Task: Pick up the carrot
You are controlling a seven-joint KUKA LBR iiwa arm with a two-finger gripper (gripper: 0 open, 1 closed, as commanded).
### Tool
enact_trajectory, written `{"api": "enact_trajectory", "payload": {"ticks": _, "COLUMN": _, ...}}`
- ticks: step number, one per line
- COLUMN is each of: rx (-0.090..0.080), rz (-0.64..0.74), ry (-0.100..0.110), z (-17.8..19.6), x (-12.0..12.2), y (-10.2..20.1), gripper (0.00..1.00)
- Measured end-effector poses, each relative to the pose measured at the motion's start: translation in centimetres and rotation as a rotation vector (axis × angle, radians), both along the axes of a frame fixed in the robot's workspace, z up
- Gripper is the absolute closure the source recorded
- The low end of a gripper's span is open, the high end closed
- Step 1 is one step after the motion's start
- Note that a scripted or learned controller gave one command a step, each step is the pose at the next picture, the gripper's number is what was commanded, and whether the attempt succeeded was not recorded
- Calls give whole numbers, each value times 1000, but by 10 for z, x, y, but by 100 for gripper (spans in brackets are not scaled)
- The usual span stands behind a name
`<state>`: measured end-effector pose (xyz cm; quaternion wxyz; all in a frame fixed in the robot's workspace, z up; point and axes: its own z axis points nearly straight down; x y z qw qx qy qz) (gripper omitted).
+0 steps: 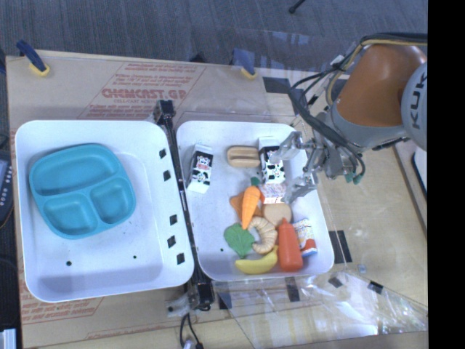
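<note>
Banana (256,264) foremost; carrot (249,203) tip overlaps croissant (263,233); gripper (300,167) blurred.

Red print reading "CHEMCAST GP" is showing on the brown protective sheet (138,86) covering the tabletop behind the left bin, with rows of smaller red lettering around it that are too fine to make out. On the arm (414,115) at the right, dark letters "KU" are showing on the grey casing where it is running out of sight. The two small milk cartons (201,169) are carrying black-and-white cow pictures, but no wording on them is reading clearly.
</note>
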<state>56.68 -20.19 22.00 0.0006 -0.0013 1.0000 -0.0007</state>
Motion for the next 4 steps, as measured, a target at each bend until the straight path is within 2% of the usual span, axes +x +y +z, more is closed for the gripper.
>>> {"api": "enact_trajectory", "payload": {"ticks": 1, "rx": 1, "rz": -62, "ry": -5, "z": -127, "x": -9, "y": 35, "gripper": 0}}
{"api": "enact_trajectory", "payload": {"ticks": 2, "rx": 0, "rz": -51, "ry": -6, "z": -116, "x": -8, "y": 38, "gripper": 100}}
{"api": "enact_trajectory", "payload": {"ticks": 3, "rx": -2, "rz": -218, "ry": -12, "z": 11, "x": -18, "y": 40, "gripper": 100}}
{"api": "enact_trajectory", "payload": {"ticks": 4, "rx": 1, "rz": -448, "ry": 2, "z": -32, "x": -26, "y": 51, "gripper": 100}}
